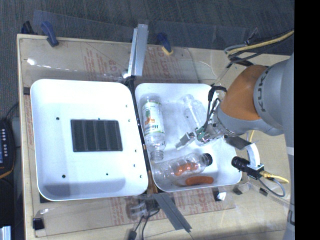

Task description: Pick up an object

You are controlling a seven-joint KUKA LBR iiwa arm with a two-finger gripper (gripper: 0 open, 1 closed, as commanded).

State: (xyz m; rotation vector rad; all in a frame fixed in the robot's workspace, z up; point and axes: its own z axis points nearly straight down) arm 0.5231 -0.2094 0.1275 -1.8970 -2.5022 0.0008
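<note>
Camera view, from the left side: the left bin [50, 134] has a dark ribbed rectangle [96, 135] on its floor. Next comes the right bin [170, 90], and here lie the things I could pick. A clear bottle with a white and orange label [153, 124] lies along the left wall of this bin, its length going from the far side to the near side. Near the front wall another clear bottle with a black cap [186, 165] lies on its side, the cap pointing to the right, and something orange is seen inside it. Just in front of it, an orange sausage-shaped piece [199, 181] lies beside the front wall. A crumpled clear plastic thing [191, 109] is in the far middle part. My gripper [192, 136] is low over the middle of this bin, between the plastic thing and the capped bottle. My arm [260, 101] comes from the right, wrist bent toward the bin. I cannot tell the gripper's state.
</note>
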